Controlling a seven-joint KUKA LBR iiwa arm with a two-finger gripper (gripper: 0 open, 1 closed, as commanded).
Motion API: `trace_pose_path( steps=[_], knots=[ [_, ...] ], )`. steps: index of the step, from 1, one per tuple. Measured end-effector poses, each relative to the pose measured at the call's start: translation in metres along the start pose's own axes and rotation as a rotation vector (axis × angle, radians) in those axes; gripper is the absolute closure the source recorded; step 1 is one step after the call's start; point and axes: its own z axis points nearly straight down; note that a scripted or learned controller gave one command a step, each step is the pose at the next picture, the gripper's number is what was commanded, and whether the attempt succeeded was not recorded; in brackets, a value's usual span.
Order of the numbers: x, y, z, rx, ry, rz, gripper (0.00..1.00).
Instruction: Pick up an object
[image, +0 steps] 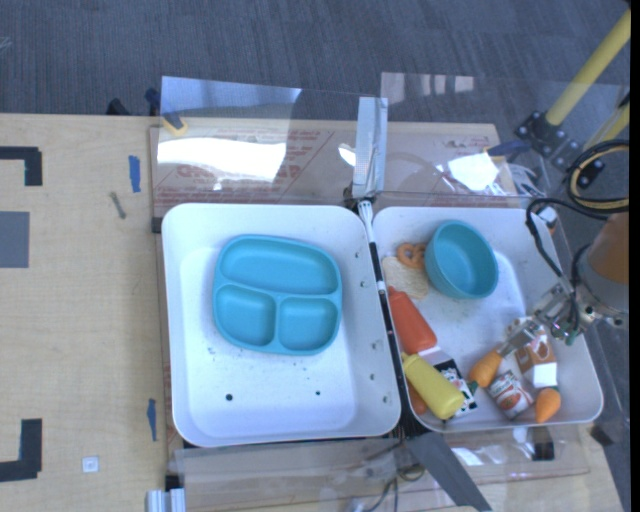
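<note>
The right bin (590, 400) holds several small items. At its back stands a blue bowl (462, 260) with a brown ring-shaped piece (408, 254) beside it. A red-orange block (410, 320) and a yellow bottle (435, 388) lie along the left wall. Near the front right are a small orange carrot (483, 368), a brown can (510, 393), a white cube (544, 375) and an orange piece (547, 404). My gripper (542, 330) reaches in from the right, low over the clutter just above the can and cube. Nothing is visibly held in it.
The left bin (190, 330) bears a blue divided plate (277, 294). A metal divider (370, 150) rises behind the seam between the bins. Black cables (550, 250) hang along the right bin's far right wall, beside the arm (610, 260).
</note>
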Motion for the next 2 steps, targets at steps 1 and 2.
trace_pose_path(
  steps=[1, 2],
  knots=[
    [-0.0001, -0.0007, 0.0008, 0.0, 0.003, 0.027, 0.0],
    [0.0009, 0.0018, 0.0011, 0.0, 0.003, 0.076, 0.0]
  ],
)
